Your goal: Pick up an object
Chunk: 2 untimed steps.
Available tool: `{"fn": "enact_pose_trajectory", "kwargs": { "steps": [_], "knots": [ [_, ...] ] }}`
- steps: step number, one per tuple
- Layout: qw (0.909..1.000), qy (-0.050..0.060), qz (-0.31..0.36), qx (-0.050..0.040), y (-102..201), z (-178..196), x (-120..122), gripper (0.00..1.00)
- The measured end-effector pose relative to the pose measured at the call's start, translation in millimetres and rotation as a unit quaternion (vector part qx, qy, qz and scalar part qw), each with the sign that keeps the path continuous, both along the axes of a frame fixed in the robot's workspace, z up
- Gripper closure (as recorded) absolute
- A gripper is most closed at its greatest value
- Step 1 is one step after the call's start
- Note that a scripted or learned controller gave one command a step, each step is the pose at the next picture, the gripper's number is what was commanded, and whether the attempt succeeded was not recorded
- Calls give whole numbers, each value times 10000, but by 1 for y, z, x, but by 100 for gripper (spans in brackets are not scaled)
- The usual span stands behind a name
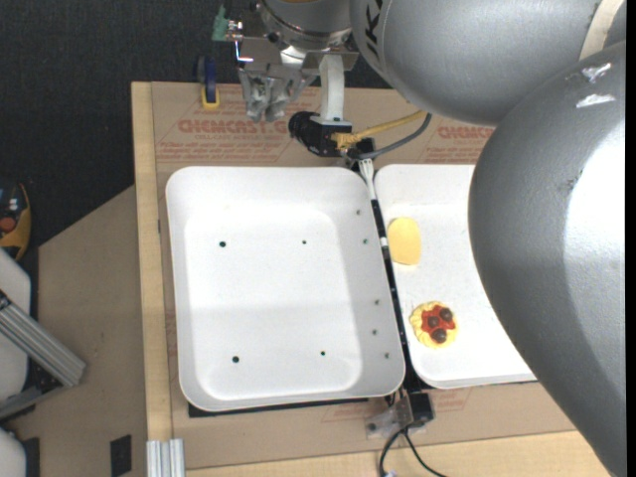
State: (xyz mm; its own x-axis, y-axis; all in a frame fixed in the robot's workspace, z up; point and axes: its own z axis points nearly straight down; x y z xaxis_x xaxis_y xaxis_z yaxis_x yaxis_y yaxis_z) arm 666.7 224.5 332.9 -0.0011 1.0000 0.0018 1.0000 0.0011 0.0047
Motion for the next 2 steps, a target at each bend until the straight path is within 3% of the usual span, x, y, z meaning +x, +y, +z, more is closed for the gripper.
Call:
{"fn": "enact_pose_trajectory", "kwargs": {
  "steps": [1, 2],
  "knots": [
    [10000, -5, 3, 3, 0, 35, -13, 100],
    [10000, 72, -9, -23, 0, -49, -19, 100]
  ]
}}
